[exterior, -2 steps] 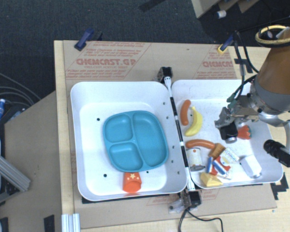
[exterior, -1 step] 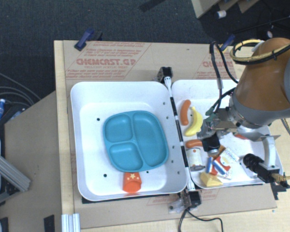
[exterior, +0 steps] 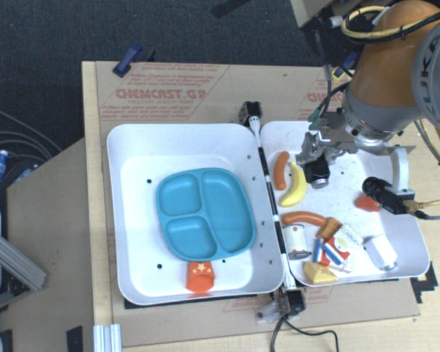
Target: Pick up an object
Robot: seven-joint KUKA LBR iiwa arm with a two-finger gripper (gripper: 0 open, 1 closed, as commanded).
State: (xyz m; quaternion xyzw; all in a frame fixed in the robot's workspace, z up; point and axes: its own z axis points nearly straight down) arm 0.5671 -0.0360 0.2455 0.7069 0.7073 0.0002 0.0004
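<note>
**Desk:** What does the overhead camera show at the bench?

**Photographer:** A grey KUKA arm (exterior: 396, 57) with an orange band reaches in from the right and hangs over the upper part of the right bin (exterior: 414, 237). Its gripper (exterior: 315, 169) points down just beside a yellow banana (exterior: 295, 188), which lies next to an orange-red sausage (exterior: 280, 169) near the bin's left wall. Whether the fingers are apart or closed cannot be told from this angle, and nothing is plainly seen between them.

**Desk:** And the rest of that bin?

**Photographer:** A second sausage (exterior: 302, 218) lies below the banana. Lower down sits a jumble: a small white can (exterior: 297, 242), a brown piece (exterior: 329, 229), a red, white and blue item (exterior: 330, 253) and a yellow wedge (exterior: 321, 273). Towards the right are a small red piece (exterior: 367, 203) and a white object (exterior: 381, 251).

**Desk:** The left bin?

**Photographer:** The left bin (exterior: 128, 196) holds a blue divided plate (exterior: 205, 213) with three compartments. An orange-red cup (exterior: 201, 276) with a star on it lies just below the plate, touching or almost touching its edge. Both bins rest on a brown board (exterior: 176, 86) printed with red lettering.
</note>
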